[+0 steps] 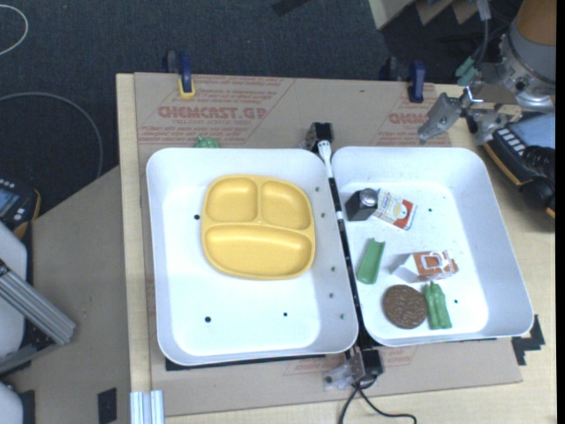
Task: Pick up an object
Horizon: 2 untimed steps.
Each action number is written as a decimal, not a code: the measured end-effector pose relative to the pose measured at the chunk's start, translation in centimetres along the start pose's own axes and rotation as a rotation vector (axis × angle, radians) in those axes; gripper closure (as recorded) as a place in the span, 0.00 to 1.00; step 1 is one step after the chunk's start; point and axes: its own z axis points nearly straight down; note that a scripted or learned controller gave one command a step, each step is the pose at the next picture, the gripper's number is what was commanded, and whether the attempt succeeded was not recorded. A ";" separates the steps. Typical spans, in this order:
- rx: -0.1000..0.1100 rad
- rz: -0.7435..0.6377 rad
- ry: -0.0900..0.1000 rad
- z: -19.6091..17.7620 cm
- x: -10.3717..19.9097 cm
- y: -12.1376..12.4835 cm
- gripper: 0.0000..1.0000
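Note:
The right bin [494, 228] holds several small objects. A black piece [360, 205] lies beside a white and red carton [394, 209] near its back left. A green stick [371, 261] rests by the bin's left wall. An orange and white box [434, 264] sits in the middle, with a brown round disc [405, 306] and a second green piece [437, 306] at the front. My gripper [439, 120] hangs above the bench behind the right bin's back rim, apart from all the objects and with nothing seen in it.
A yellow divided plate [259, 226] lies in the left bin [177, 263]. Clamps [184, 73] stand at the bench's back edge. A black bracket [320, 136] sits where the bins meet at the back. Cables and equipment crowd the far right.

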 end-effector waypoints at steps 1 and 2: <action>-0.002 0.003 -0.002 -0.8 -0.3 0.1 1.00; 0.011 0.006 0.003 -0.2 1.2 -7.7 1.00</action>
